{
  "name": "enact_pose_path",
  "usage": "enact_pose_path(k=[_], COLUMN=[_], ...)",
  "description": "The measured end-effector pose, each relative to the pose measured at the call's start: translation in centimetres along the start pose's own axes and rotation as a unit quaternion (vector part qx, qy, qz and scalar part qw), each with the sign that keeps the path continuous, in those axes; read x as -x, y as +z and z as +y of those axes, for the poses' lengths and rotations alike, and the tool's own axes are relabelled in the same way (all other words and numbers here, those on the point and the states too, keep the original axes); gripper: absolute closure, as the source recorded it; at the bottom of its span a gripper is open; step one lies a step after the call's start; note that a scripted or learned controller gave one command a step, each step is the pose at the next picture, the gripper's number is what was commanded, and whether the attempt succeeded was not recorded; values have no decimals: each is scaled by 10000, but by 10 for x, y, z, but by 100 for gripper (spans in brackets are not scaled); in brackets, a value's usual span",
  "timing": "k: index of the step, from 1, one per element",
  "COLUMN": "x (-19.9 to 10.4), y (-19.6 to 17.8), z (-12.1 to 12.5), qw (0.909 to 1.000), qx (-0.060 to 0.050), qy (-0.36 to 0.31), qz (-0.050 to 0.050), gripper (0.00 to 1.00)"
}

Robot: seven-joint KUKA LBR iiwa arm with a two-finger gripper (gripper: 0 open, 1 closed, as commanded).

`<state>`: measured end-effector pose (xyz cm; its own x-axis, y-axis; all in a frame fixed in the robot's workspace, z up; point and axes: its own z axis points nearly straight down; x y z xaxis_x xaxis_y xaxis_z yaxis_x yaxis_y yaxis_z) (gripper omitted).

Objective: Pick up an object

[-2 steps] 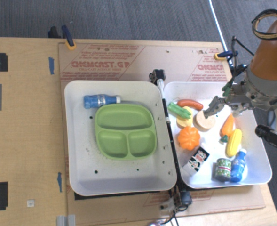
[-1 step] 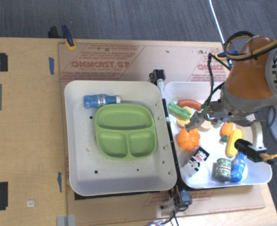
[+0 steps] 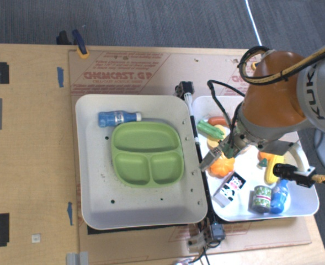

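My gripper hangs low over the left side of the right bin, just above an orange object that it partly covers. Beside it lie a green vegetable-like piece, a black-and-white carton, a yellow toy, a small can and a blue bottle. I see nothing gripped. The arm's orange band hides the bin's far middle.
The left bin holds a green divided plate and a blue-and-white bottle by its far rim. A black divider runs between the bins. Cables loop above the wrist.
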<state>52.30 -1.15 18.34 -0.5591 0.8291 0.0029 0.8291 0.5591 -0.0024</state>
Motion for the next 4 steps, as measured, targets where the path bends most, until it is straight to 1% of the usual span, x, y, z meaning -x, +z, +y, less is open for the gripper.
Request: enact_pose_path(k=[1,2,3,4], x=[35,37,70,46], y=[0,0,98,98], z=[-39,16,-60,-79], qw=[9995,9822,9755,9706], qx=[2,18,7,34], qy=[-320,-1879,-2198,-2405], qz=[-2,-21,-19,-53], gripper=[0,0,0,0])
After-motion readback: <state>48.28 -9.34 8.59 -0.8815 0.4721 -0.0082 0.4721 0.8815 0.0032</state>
